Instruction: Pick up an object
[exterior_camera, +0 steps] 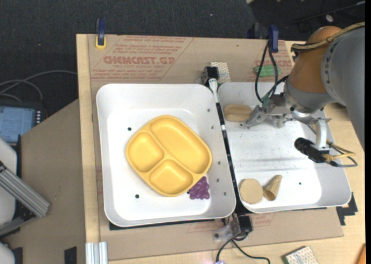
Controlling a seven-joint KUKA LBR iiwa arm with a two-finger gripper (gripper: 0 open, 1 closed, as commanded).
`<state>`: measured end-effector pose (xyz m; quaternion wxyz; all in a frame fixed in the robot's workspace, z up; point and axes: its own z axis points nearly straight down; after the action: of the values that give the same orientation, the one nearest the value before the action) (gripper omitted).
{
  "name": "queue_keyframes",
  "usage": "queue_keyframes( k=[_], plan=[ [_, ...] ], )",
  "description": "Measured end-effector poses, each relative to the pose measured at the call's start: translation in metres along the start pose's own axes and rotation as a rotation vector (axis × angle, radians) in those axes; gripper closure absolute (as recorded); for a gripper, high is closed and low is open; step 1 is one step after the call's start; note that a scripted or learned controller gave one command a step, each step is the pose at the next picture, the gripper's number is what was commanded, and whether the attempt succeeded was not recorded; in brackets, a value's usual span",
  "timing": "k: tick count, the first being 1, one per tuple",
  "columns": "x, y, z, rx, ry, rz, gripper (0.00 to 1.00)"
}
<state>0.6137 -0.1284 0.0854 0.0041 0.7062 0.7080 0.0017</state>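
Observation:
My gripper hangs low over the far part of the right bin, under the grey arm with its orange band. Just to its left a flat tan oval piece lies against the bin's far left corner; nothing shows held in the gripper. Near the front of the same bin lie a round tan disc and a small tan cone side by side. The left bin holds a yellow three-part plate, with a purple grape bunch at its front right edge.
The two bins meet along a raised divider. A cardboard sheet lies under both. Bare white floor spans the middle of the right bin.

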Motion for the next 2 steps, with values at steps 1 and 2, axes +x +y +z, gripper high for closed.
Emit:
queue_keyframes(
  k=[1,2],
  plan=[
    [-0.013,0.006,0.001,0.004,0.001,0.003,0.0],
    [-0.022,0.035,0.002,0.01,0.001,0.002,0.0]
  ],
)
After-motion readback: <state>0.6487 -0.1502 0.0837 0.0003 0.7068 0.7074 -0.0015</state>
